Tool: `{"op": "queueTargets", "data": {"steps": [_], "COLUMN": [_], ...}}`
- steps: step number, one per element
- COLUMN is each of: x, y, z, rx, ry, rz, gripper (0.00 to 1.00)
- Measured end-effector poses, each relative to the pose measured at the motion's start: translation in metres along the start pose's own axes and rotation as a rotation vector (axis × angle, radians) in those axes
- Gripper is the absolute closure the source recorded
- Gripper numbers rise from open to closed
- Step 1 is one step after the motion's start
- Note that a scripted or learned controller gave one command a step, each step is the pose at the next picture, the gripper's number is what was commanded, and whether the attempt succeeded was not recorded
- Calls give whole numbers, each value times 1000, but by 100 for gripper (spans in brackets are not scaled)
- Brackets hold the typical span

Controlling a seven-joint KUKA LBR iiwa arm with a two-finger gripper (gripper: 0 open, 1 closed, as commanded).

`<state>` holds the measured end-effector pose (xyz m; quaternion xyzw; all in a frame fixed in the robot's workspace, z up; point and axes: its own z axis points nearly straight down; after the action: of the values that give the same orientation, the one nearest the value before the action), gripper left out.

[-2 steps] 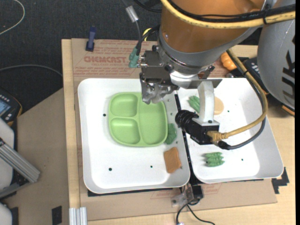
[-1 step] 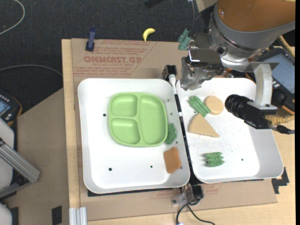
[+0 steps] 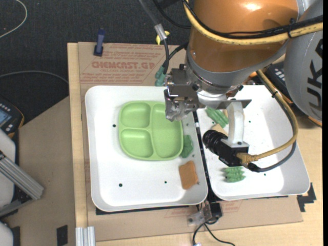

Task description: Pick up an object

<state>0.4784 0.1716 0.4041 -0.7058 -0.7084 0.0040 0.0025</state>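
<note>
The end effector [image 3: 177,109] sits over the upper right corner of the green divided plate [image 3: 151,130], close to the ridge between the two white bins; its tips are tangled in shadow and metal, so I cannot tell how they stand. The plate lies in the left bin [image 3: 102,152], with a small green piece [image 3: 187,145] tucked against its right edge and a tan, rough-looking block [image 3: 188,175] just beyond its lower right corner. In the right bin [image 3: 277,137] a green toothed piece [image 3: 234,175] rests near the front and another green scrap [image 3: 217,116] shows beneath the arm's hardware.

The risk, as I judge it, lies in the plate: it is smooth moulded plastic, broad and shallow, with rounded rims and three compartments, and a pinch on such a rim could slip or tip the plate up on one edge. Descending this near the bin divider could also catch the wall instead of any object. The yellow hose [image 3: 271,152] looping across the right bin might drag the loose green pieces about. The tan block looks grainy and sponge-like, likely easier to grip
</note>
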Motion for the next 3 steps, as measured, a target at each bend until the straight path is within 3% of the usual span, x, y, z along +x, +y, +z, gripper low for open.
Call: {"op": "queueTargets", "data": {"steps": [1, 2, 3], "x": [-83, -11, -125], "y": [-1, 2, 45], "z": [161, 22, 119], "rx": [10, -25, 0], "ry": [-5, 9, -2], "rz": [14, -5, 17], "gripper": [100, 100, 100]}}
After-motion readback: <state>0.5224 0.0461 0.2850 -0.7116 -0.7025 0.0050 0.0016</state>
